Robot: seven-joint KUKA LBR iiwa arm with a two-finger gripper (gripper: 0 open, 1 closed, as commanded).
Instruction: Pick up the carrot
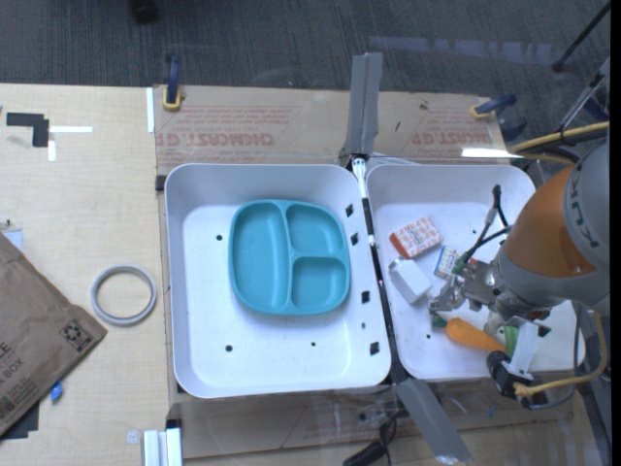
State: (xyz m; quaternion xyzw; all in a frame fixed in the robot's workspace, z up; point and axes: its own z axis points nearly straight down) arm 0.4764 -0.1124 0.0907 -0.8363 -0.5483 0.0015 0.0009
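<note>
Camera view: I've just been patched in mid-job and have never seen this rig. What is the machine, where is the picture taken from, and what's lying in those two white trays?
The picture comes from one fixed camera above the bench, looking down at a slant. The machine is a single robot arm, grey with an orange band, reaching in from the right. Its gripper hangs low over the right bin.

In that bin lie the carrot, orange, just below the gripper, a small grey block and a red and white packet. From here I cannot tell whether the gripper holds anything; the carrot looks to be lying on the bin floor.

The left bin holds a teal divided plate. On the wooden bench to the left sit a roll of tape and a cardboard box.
</note>
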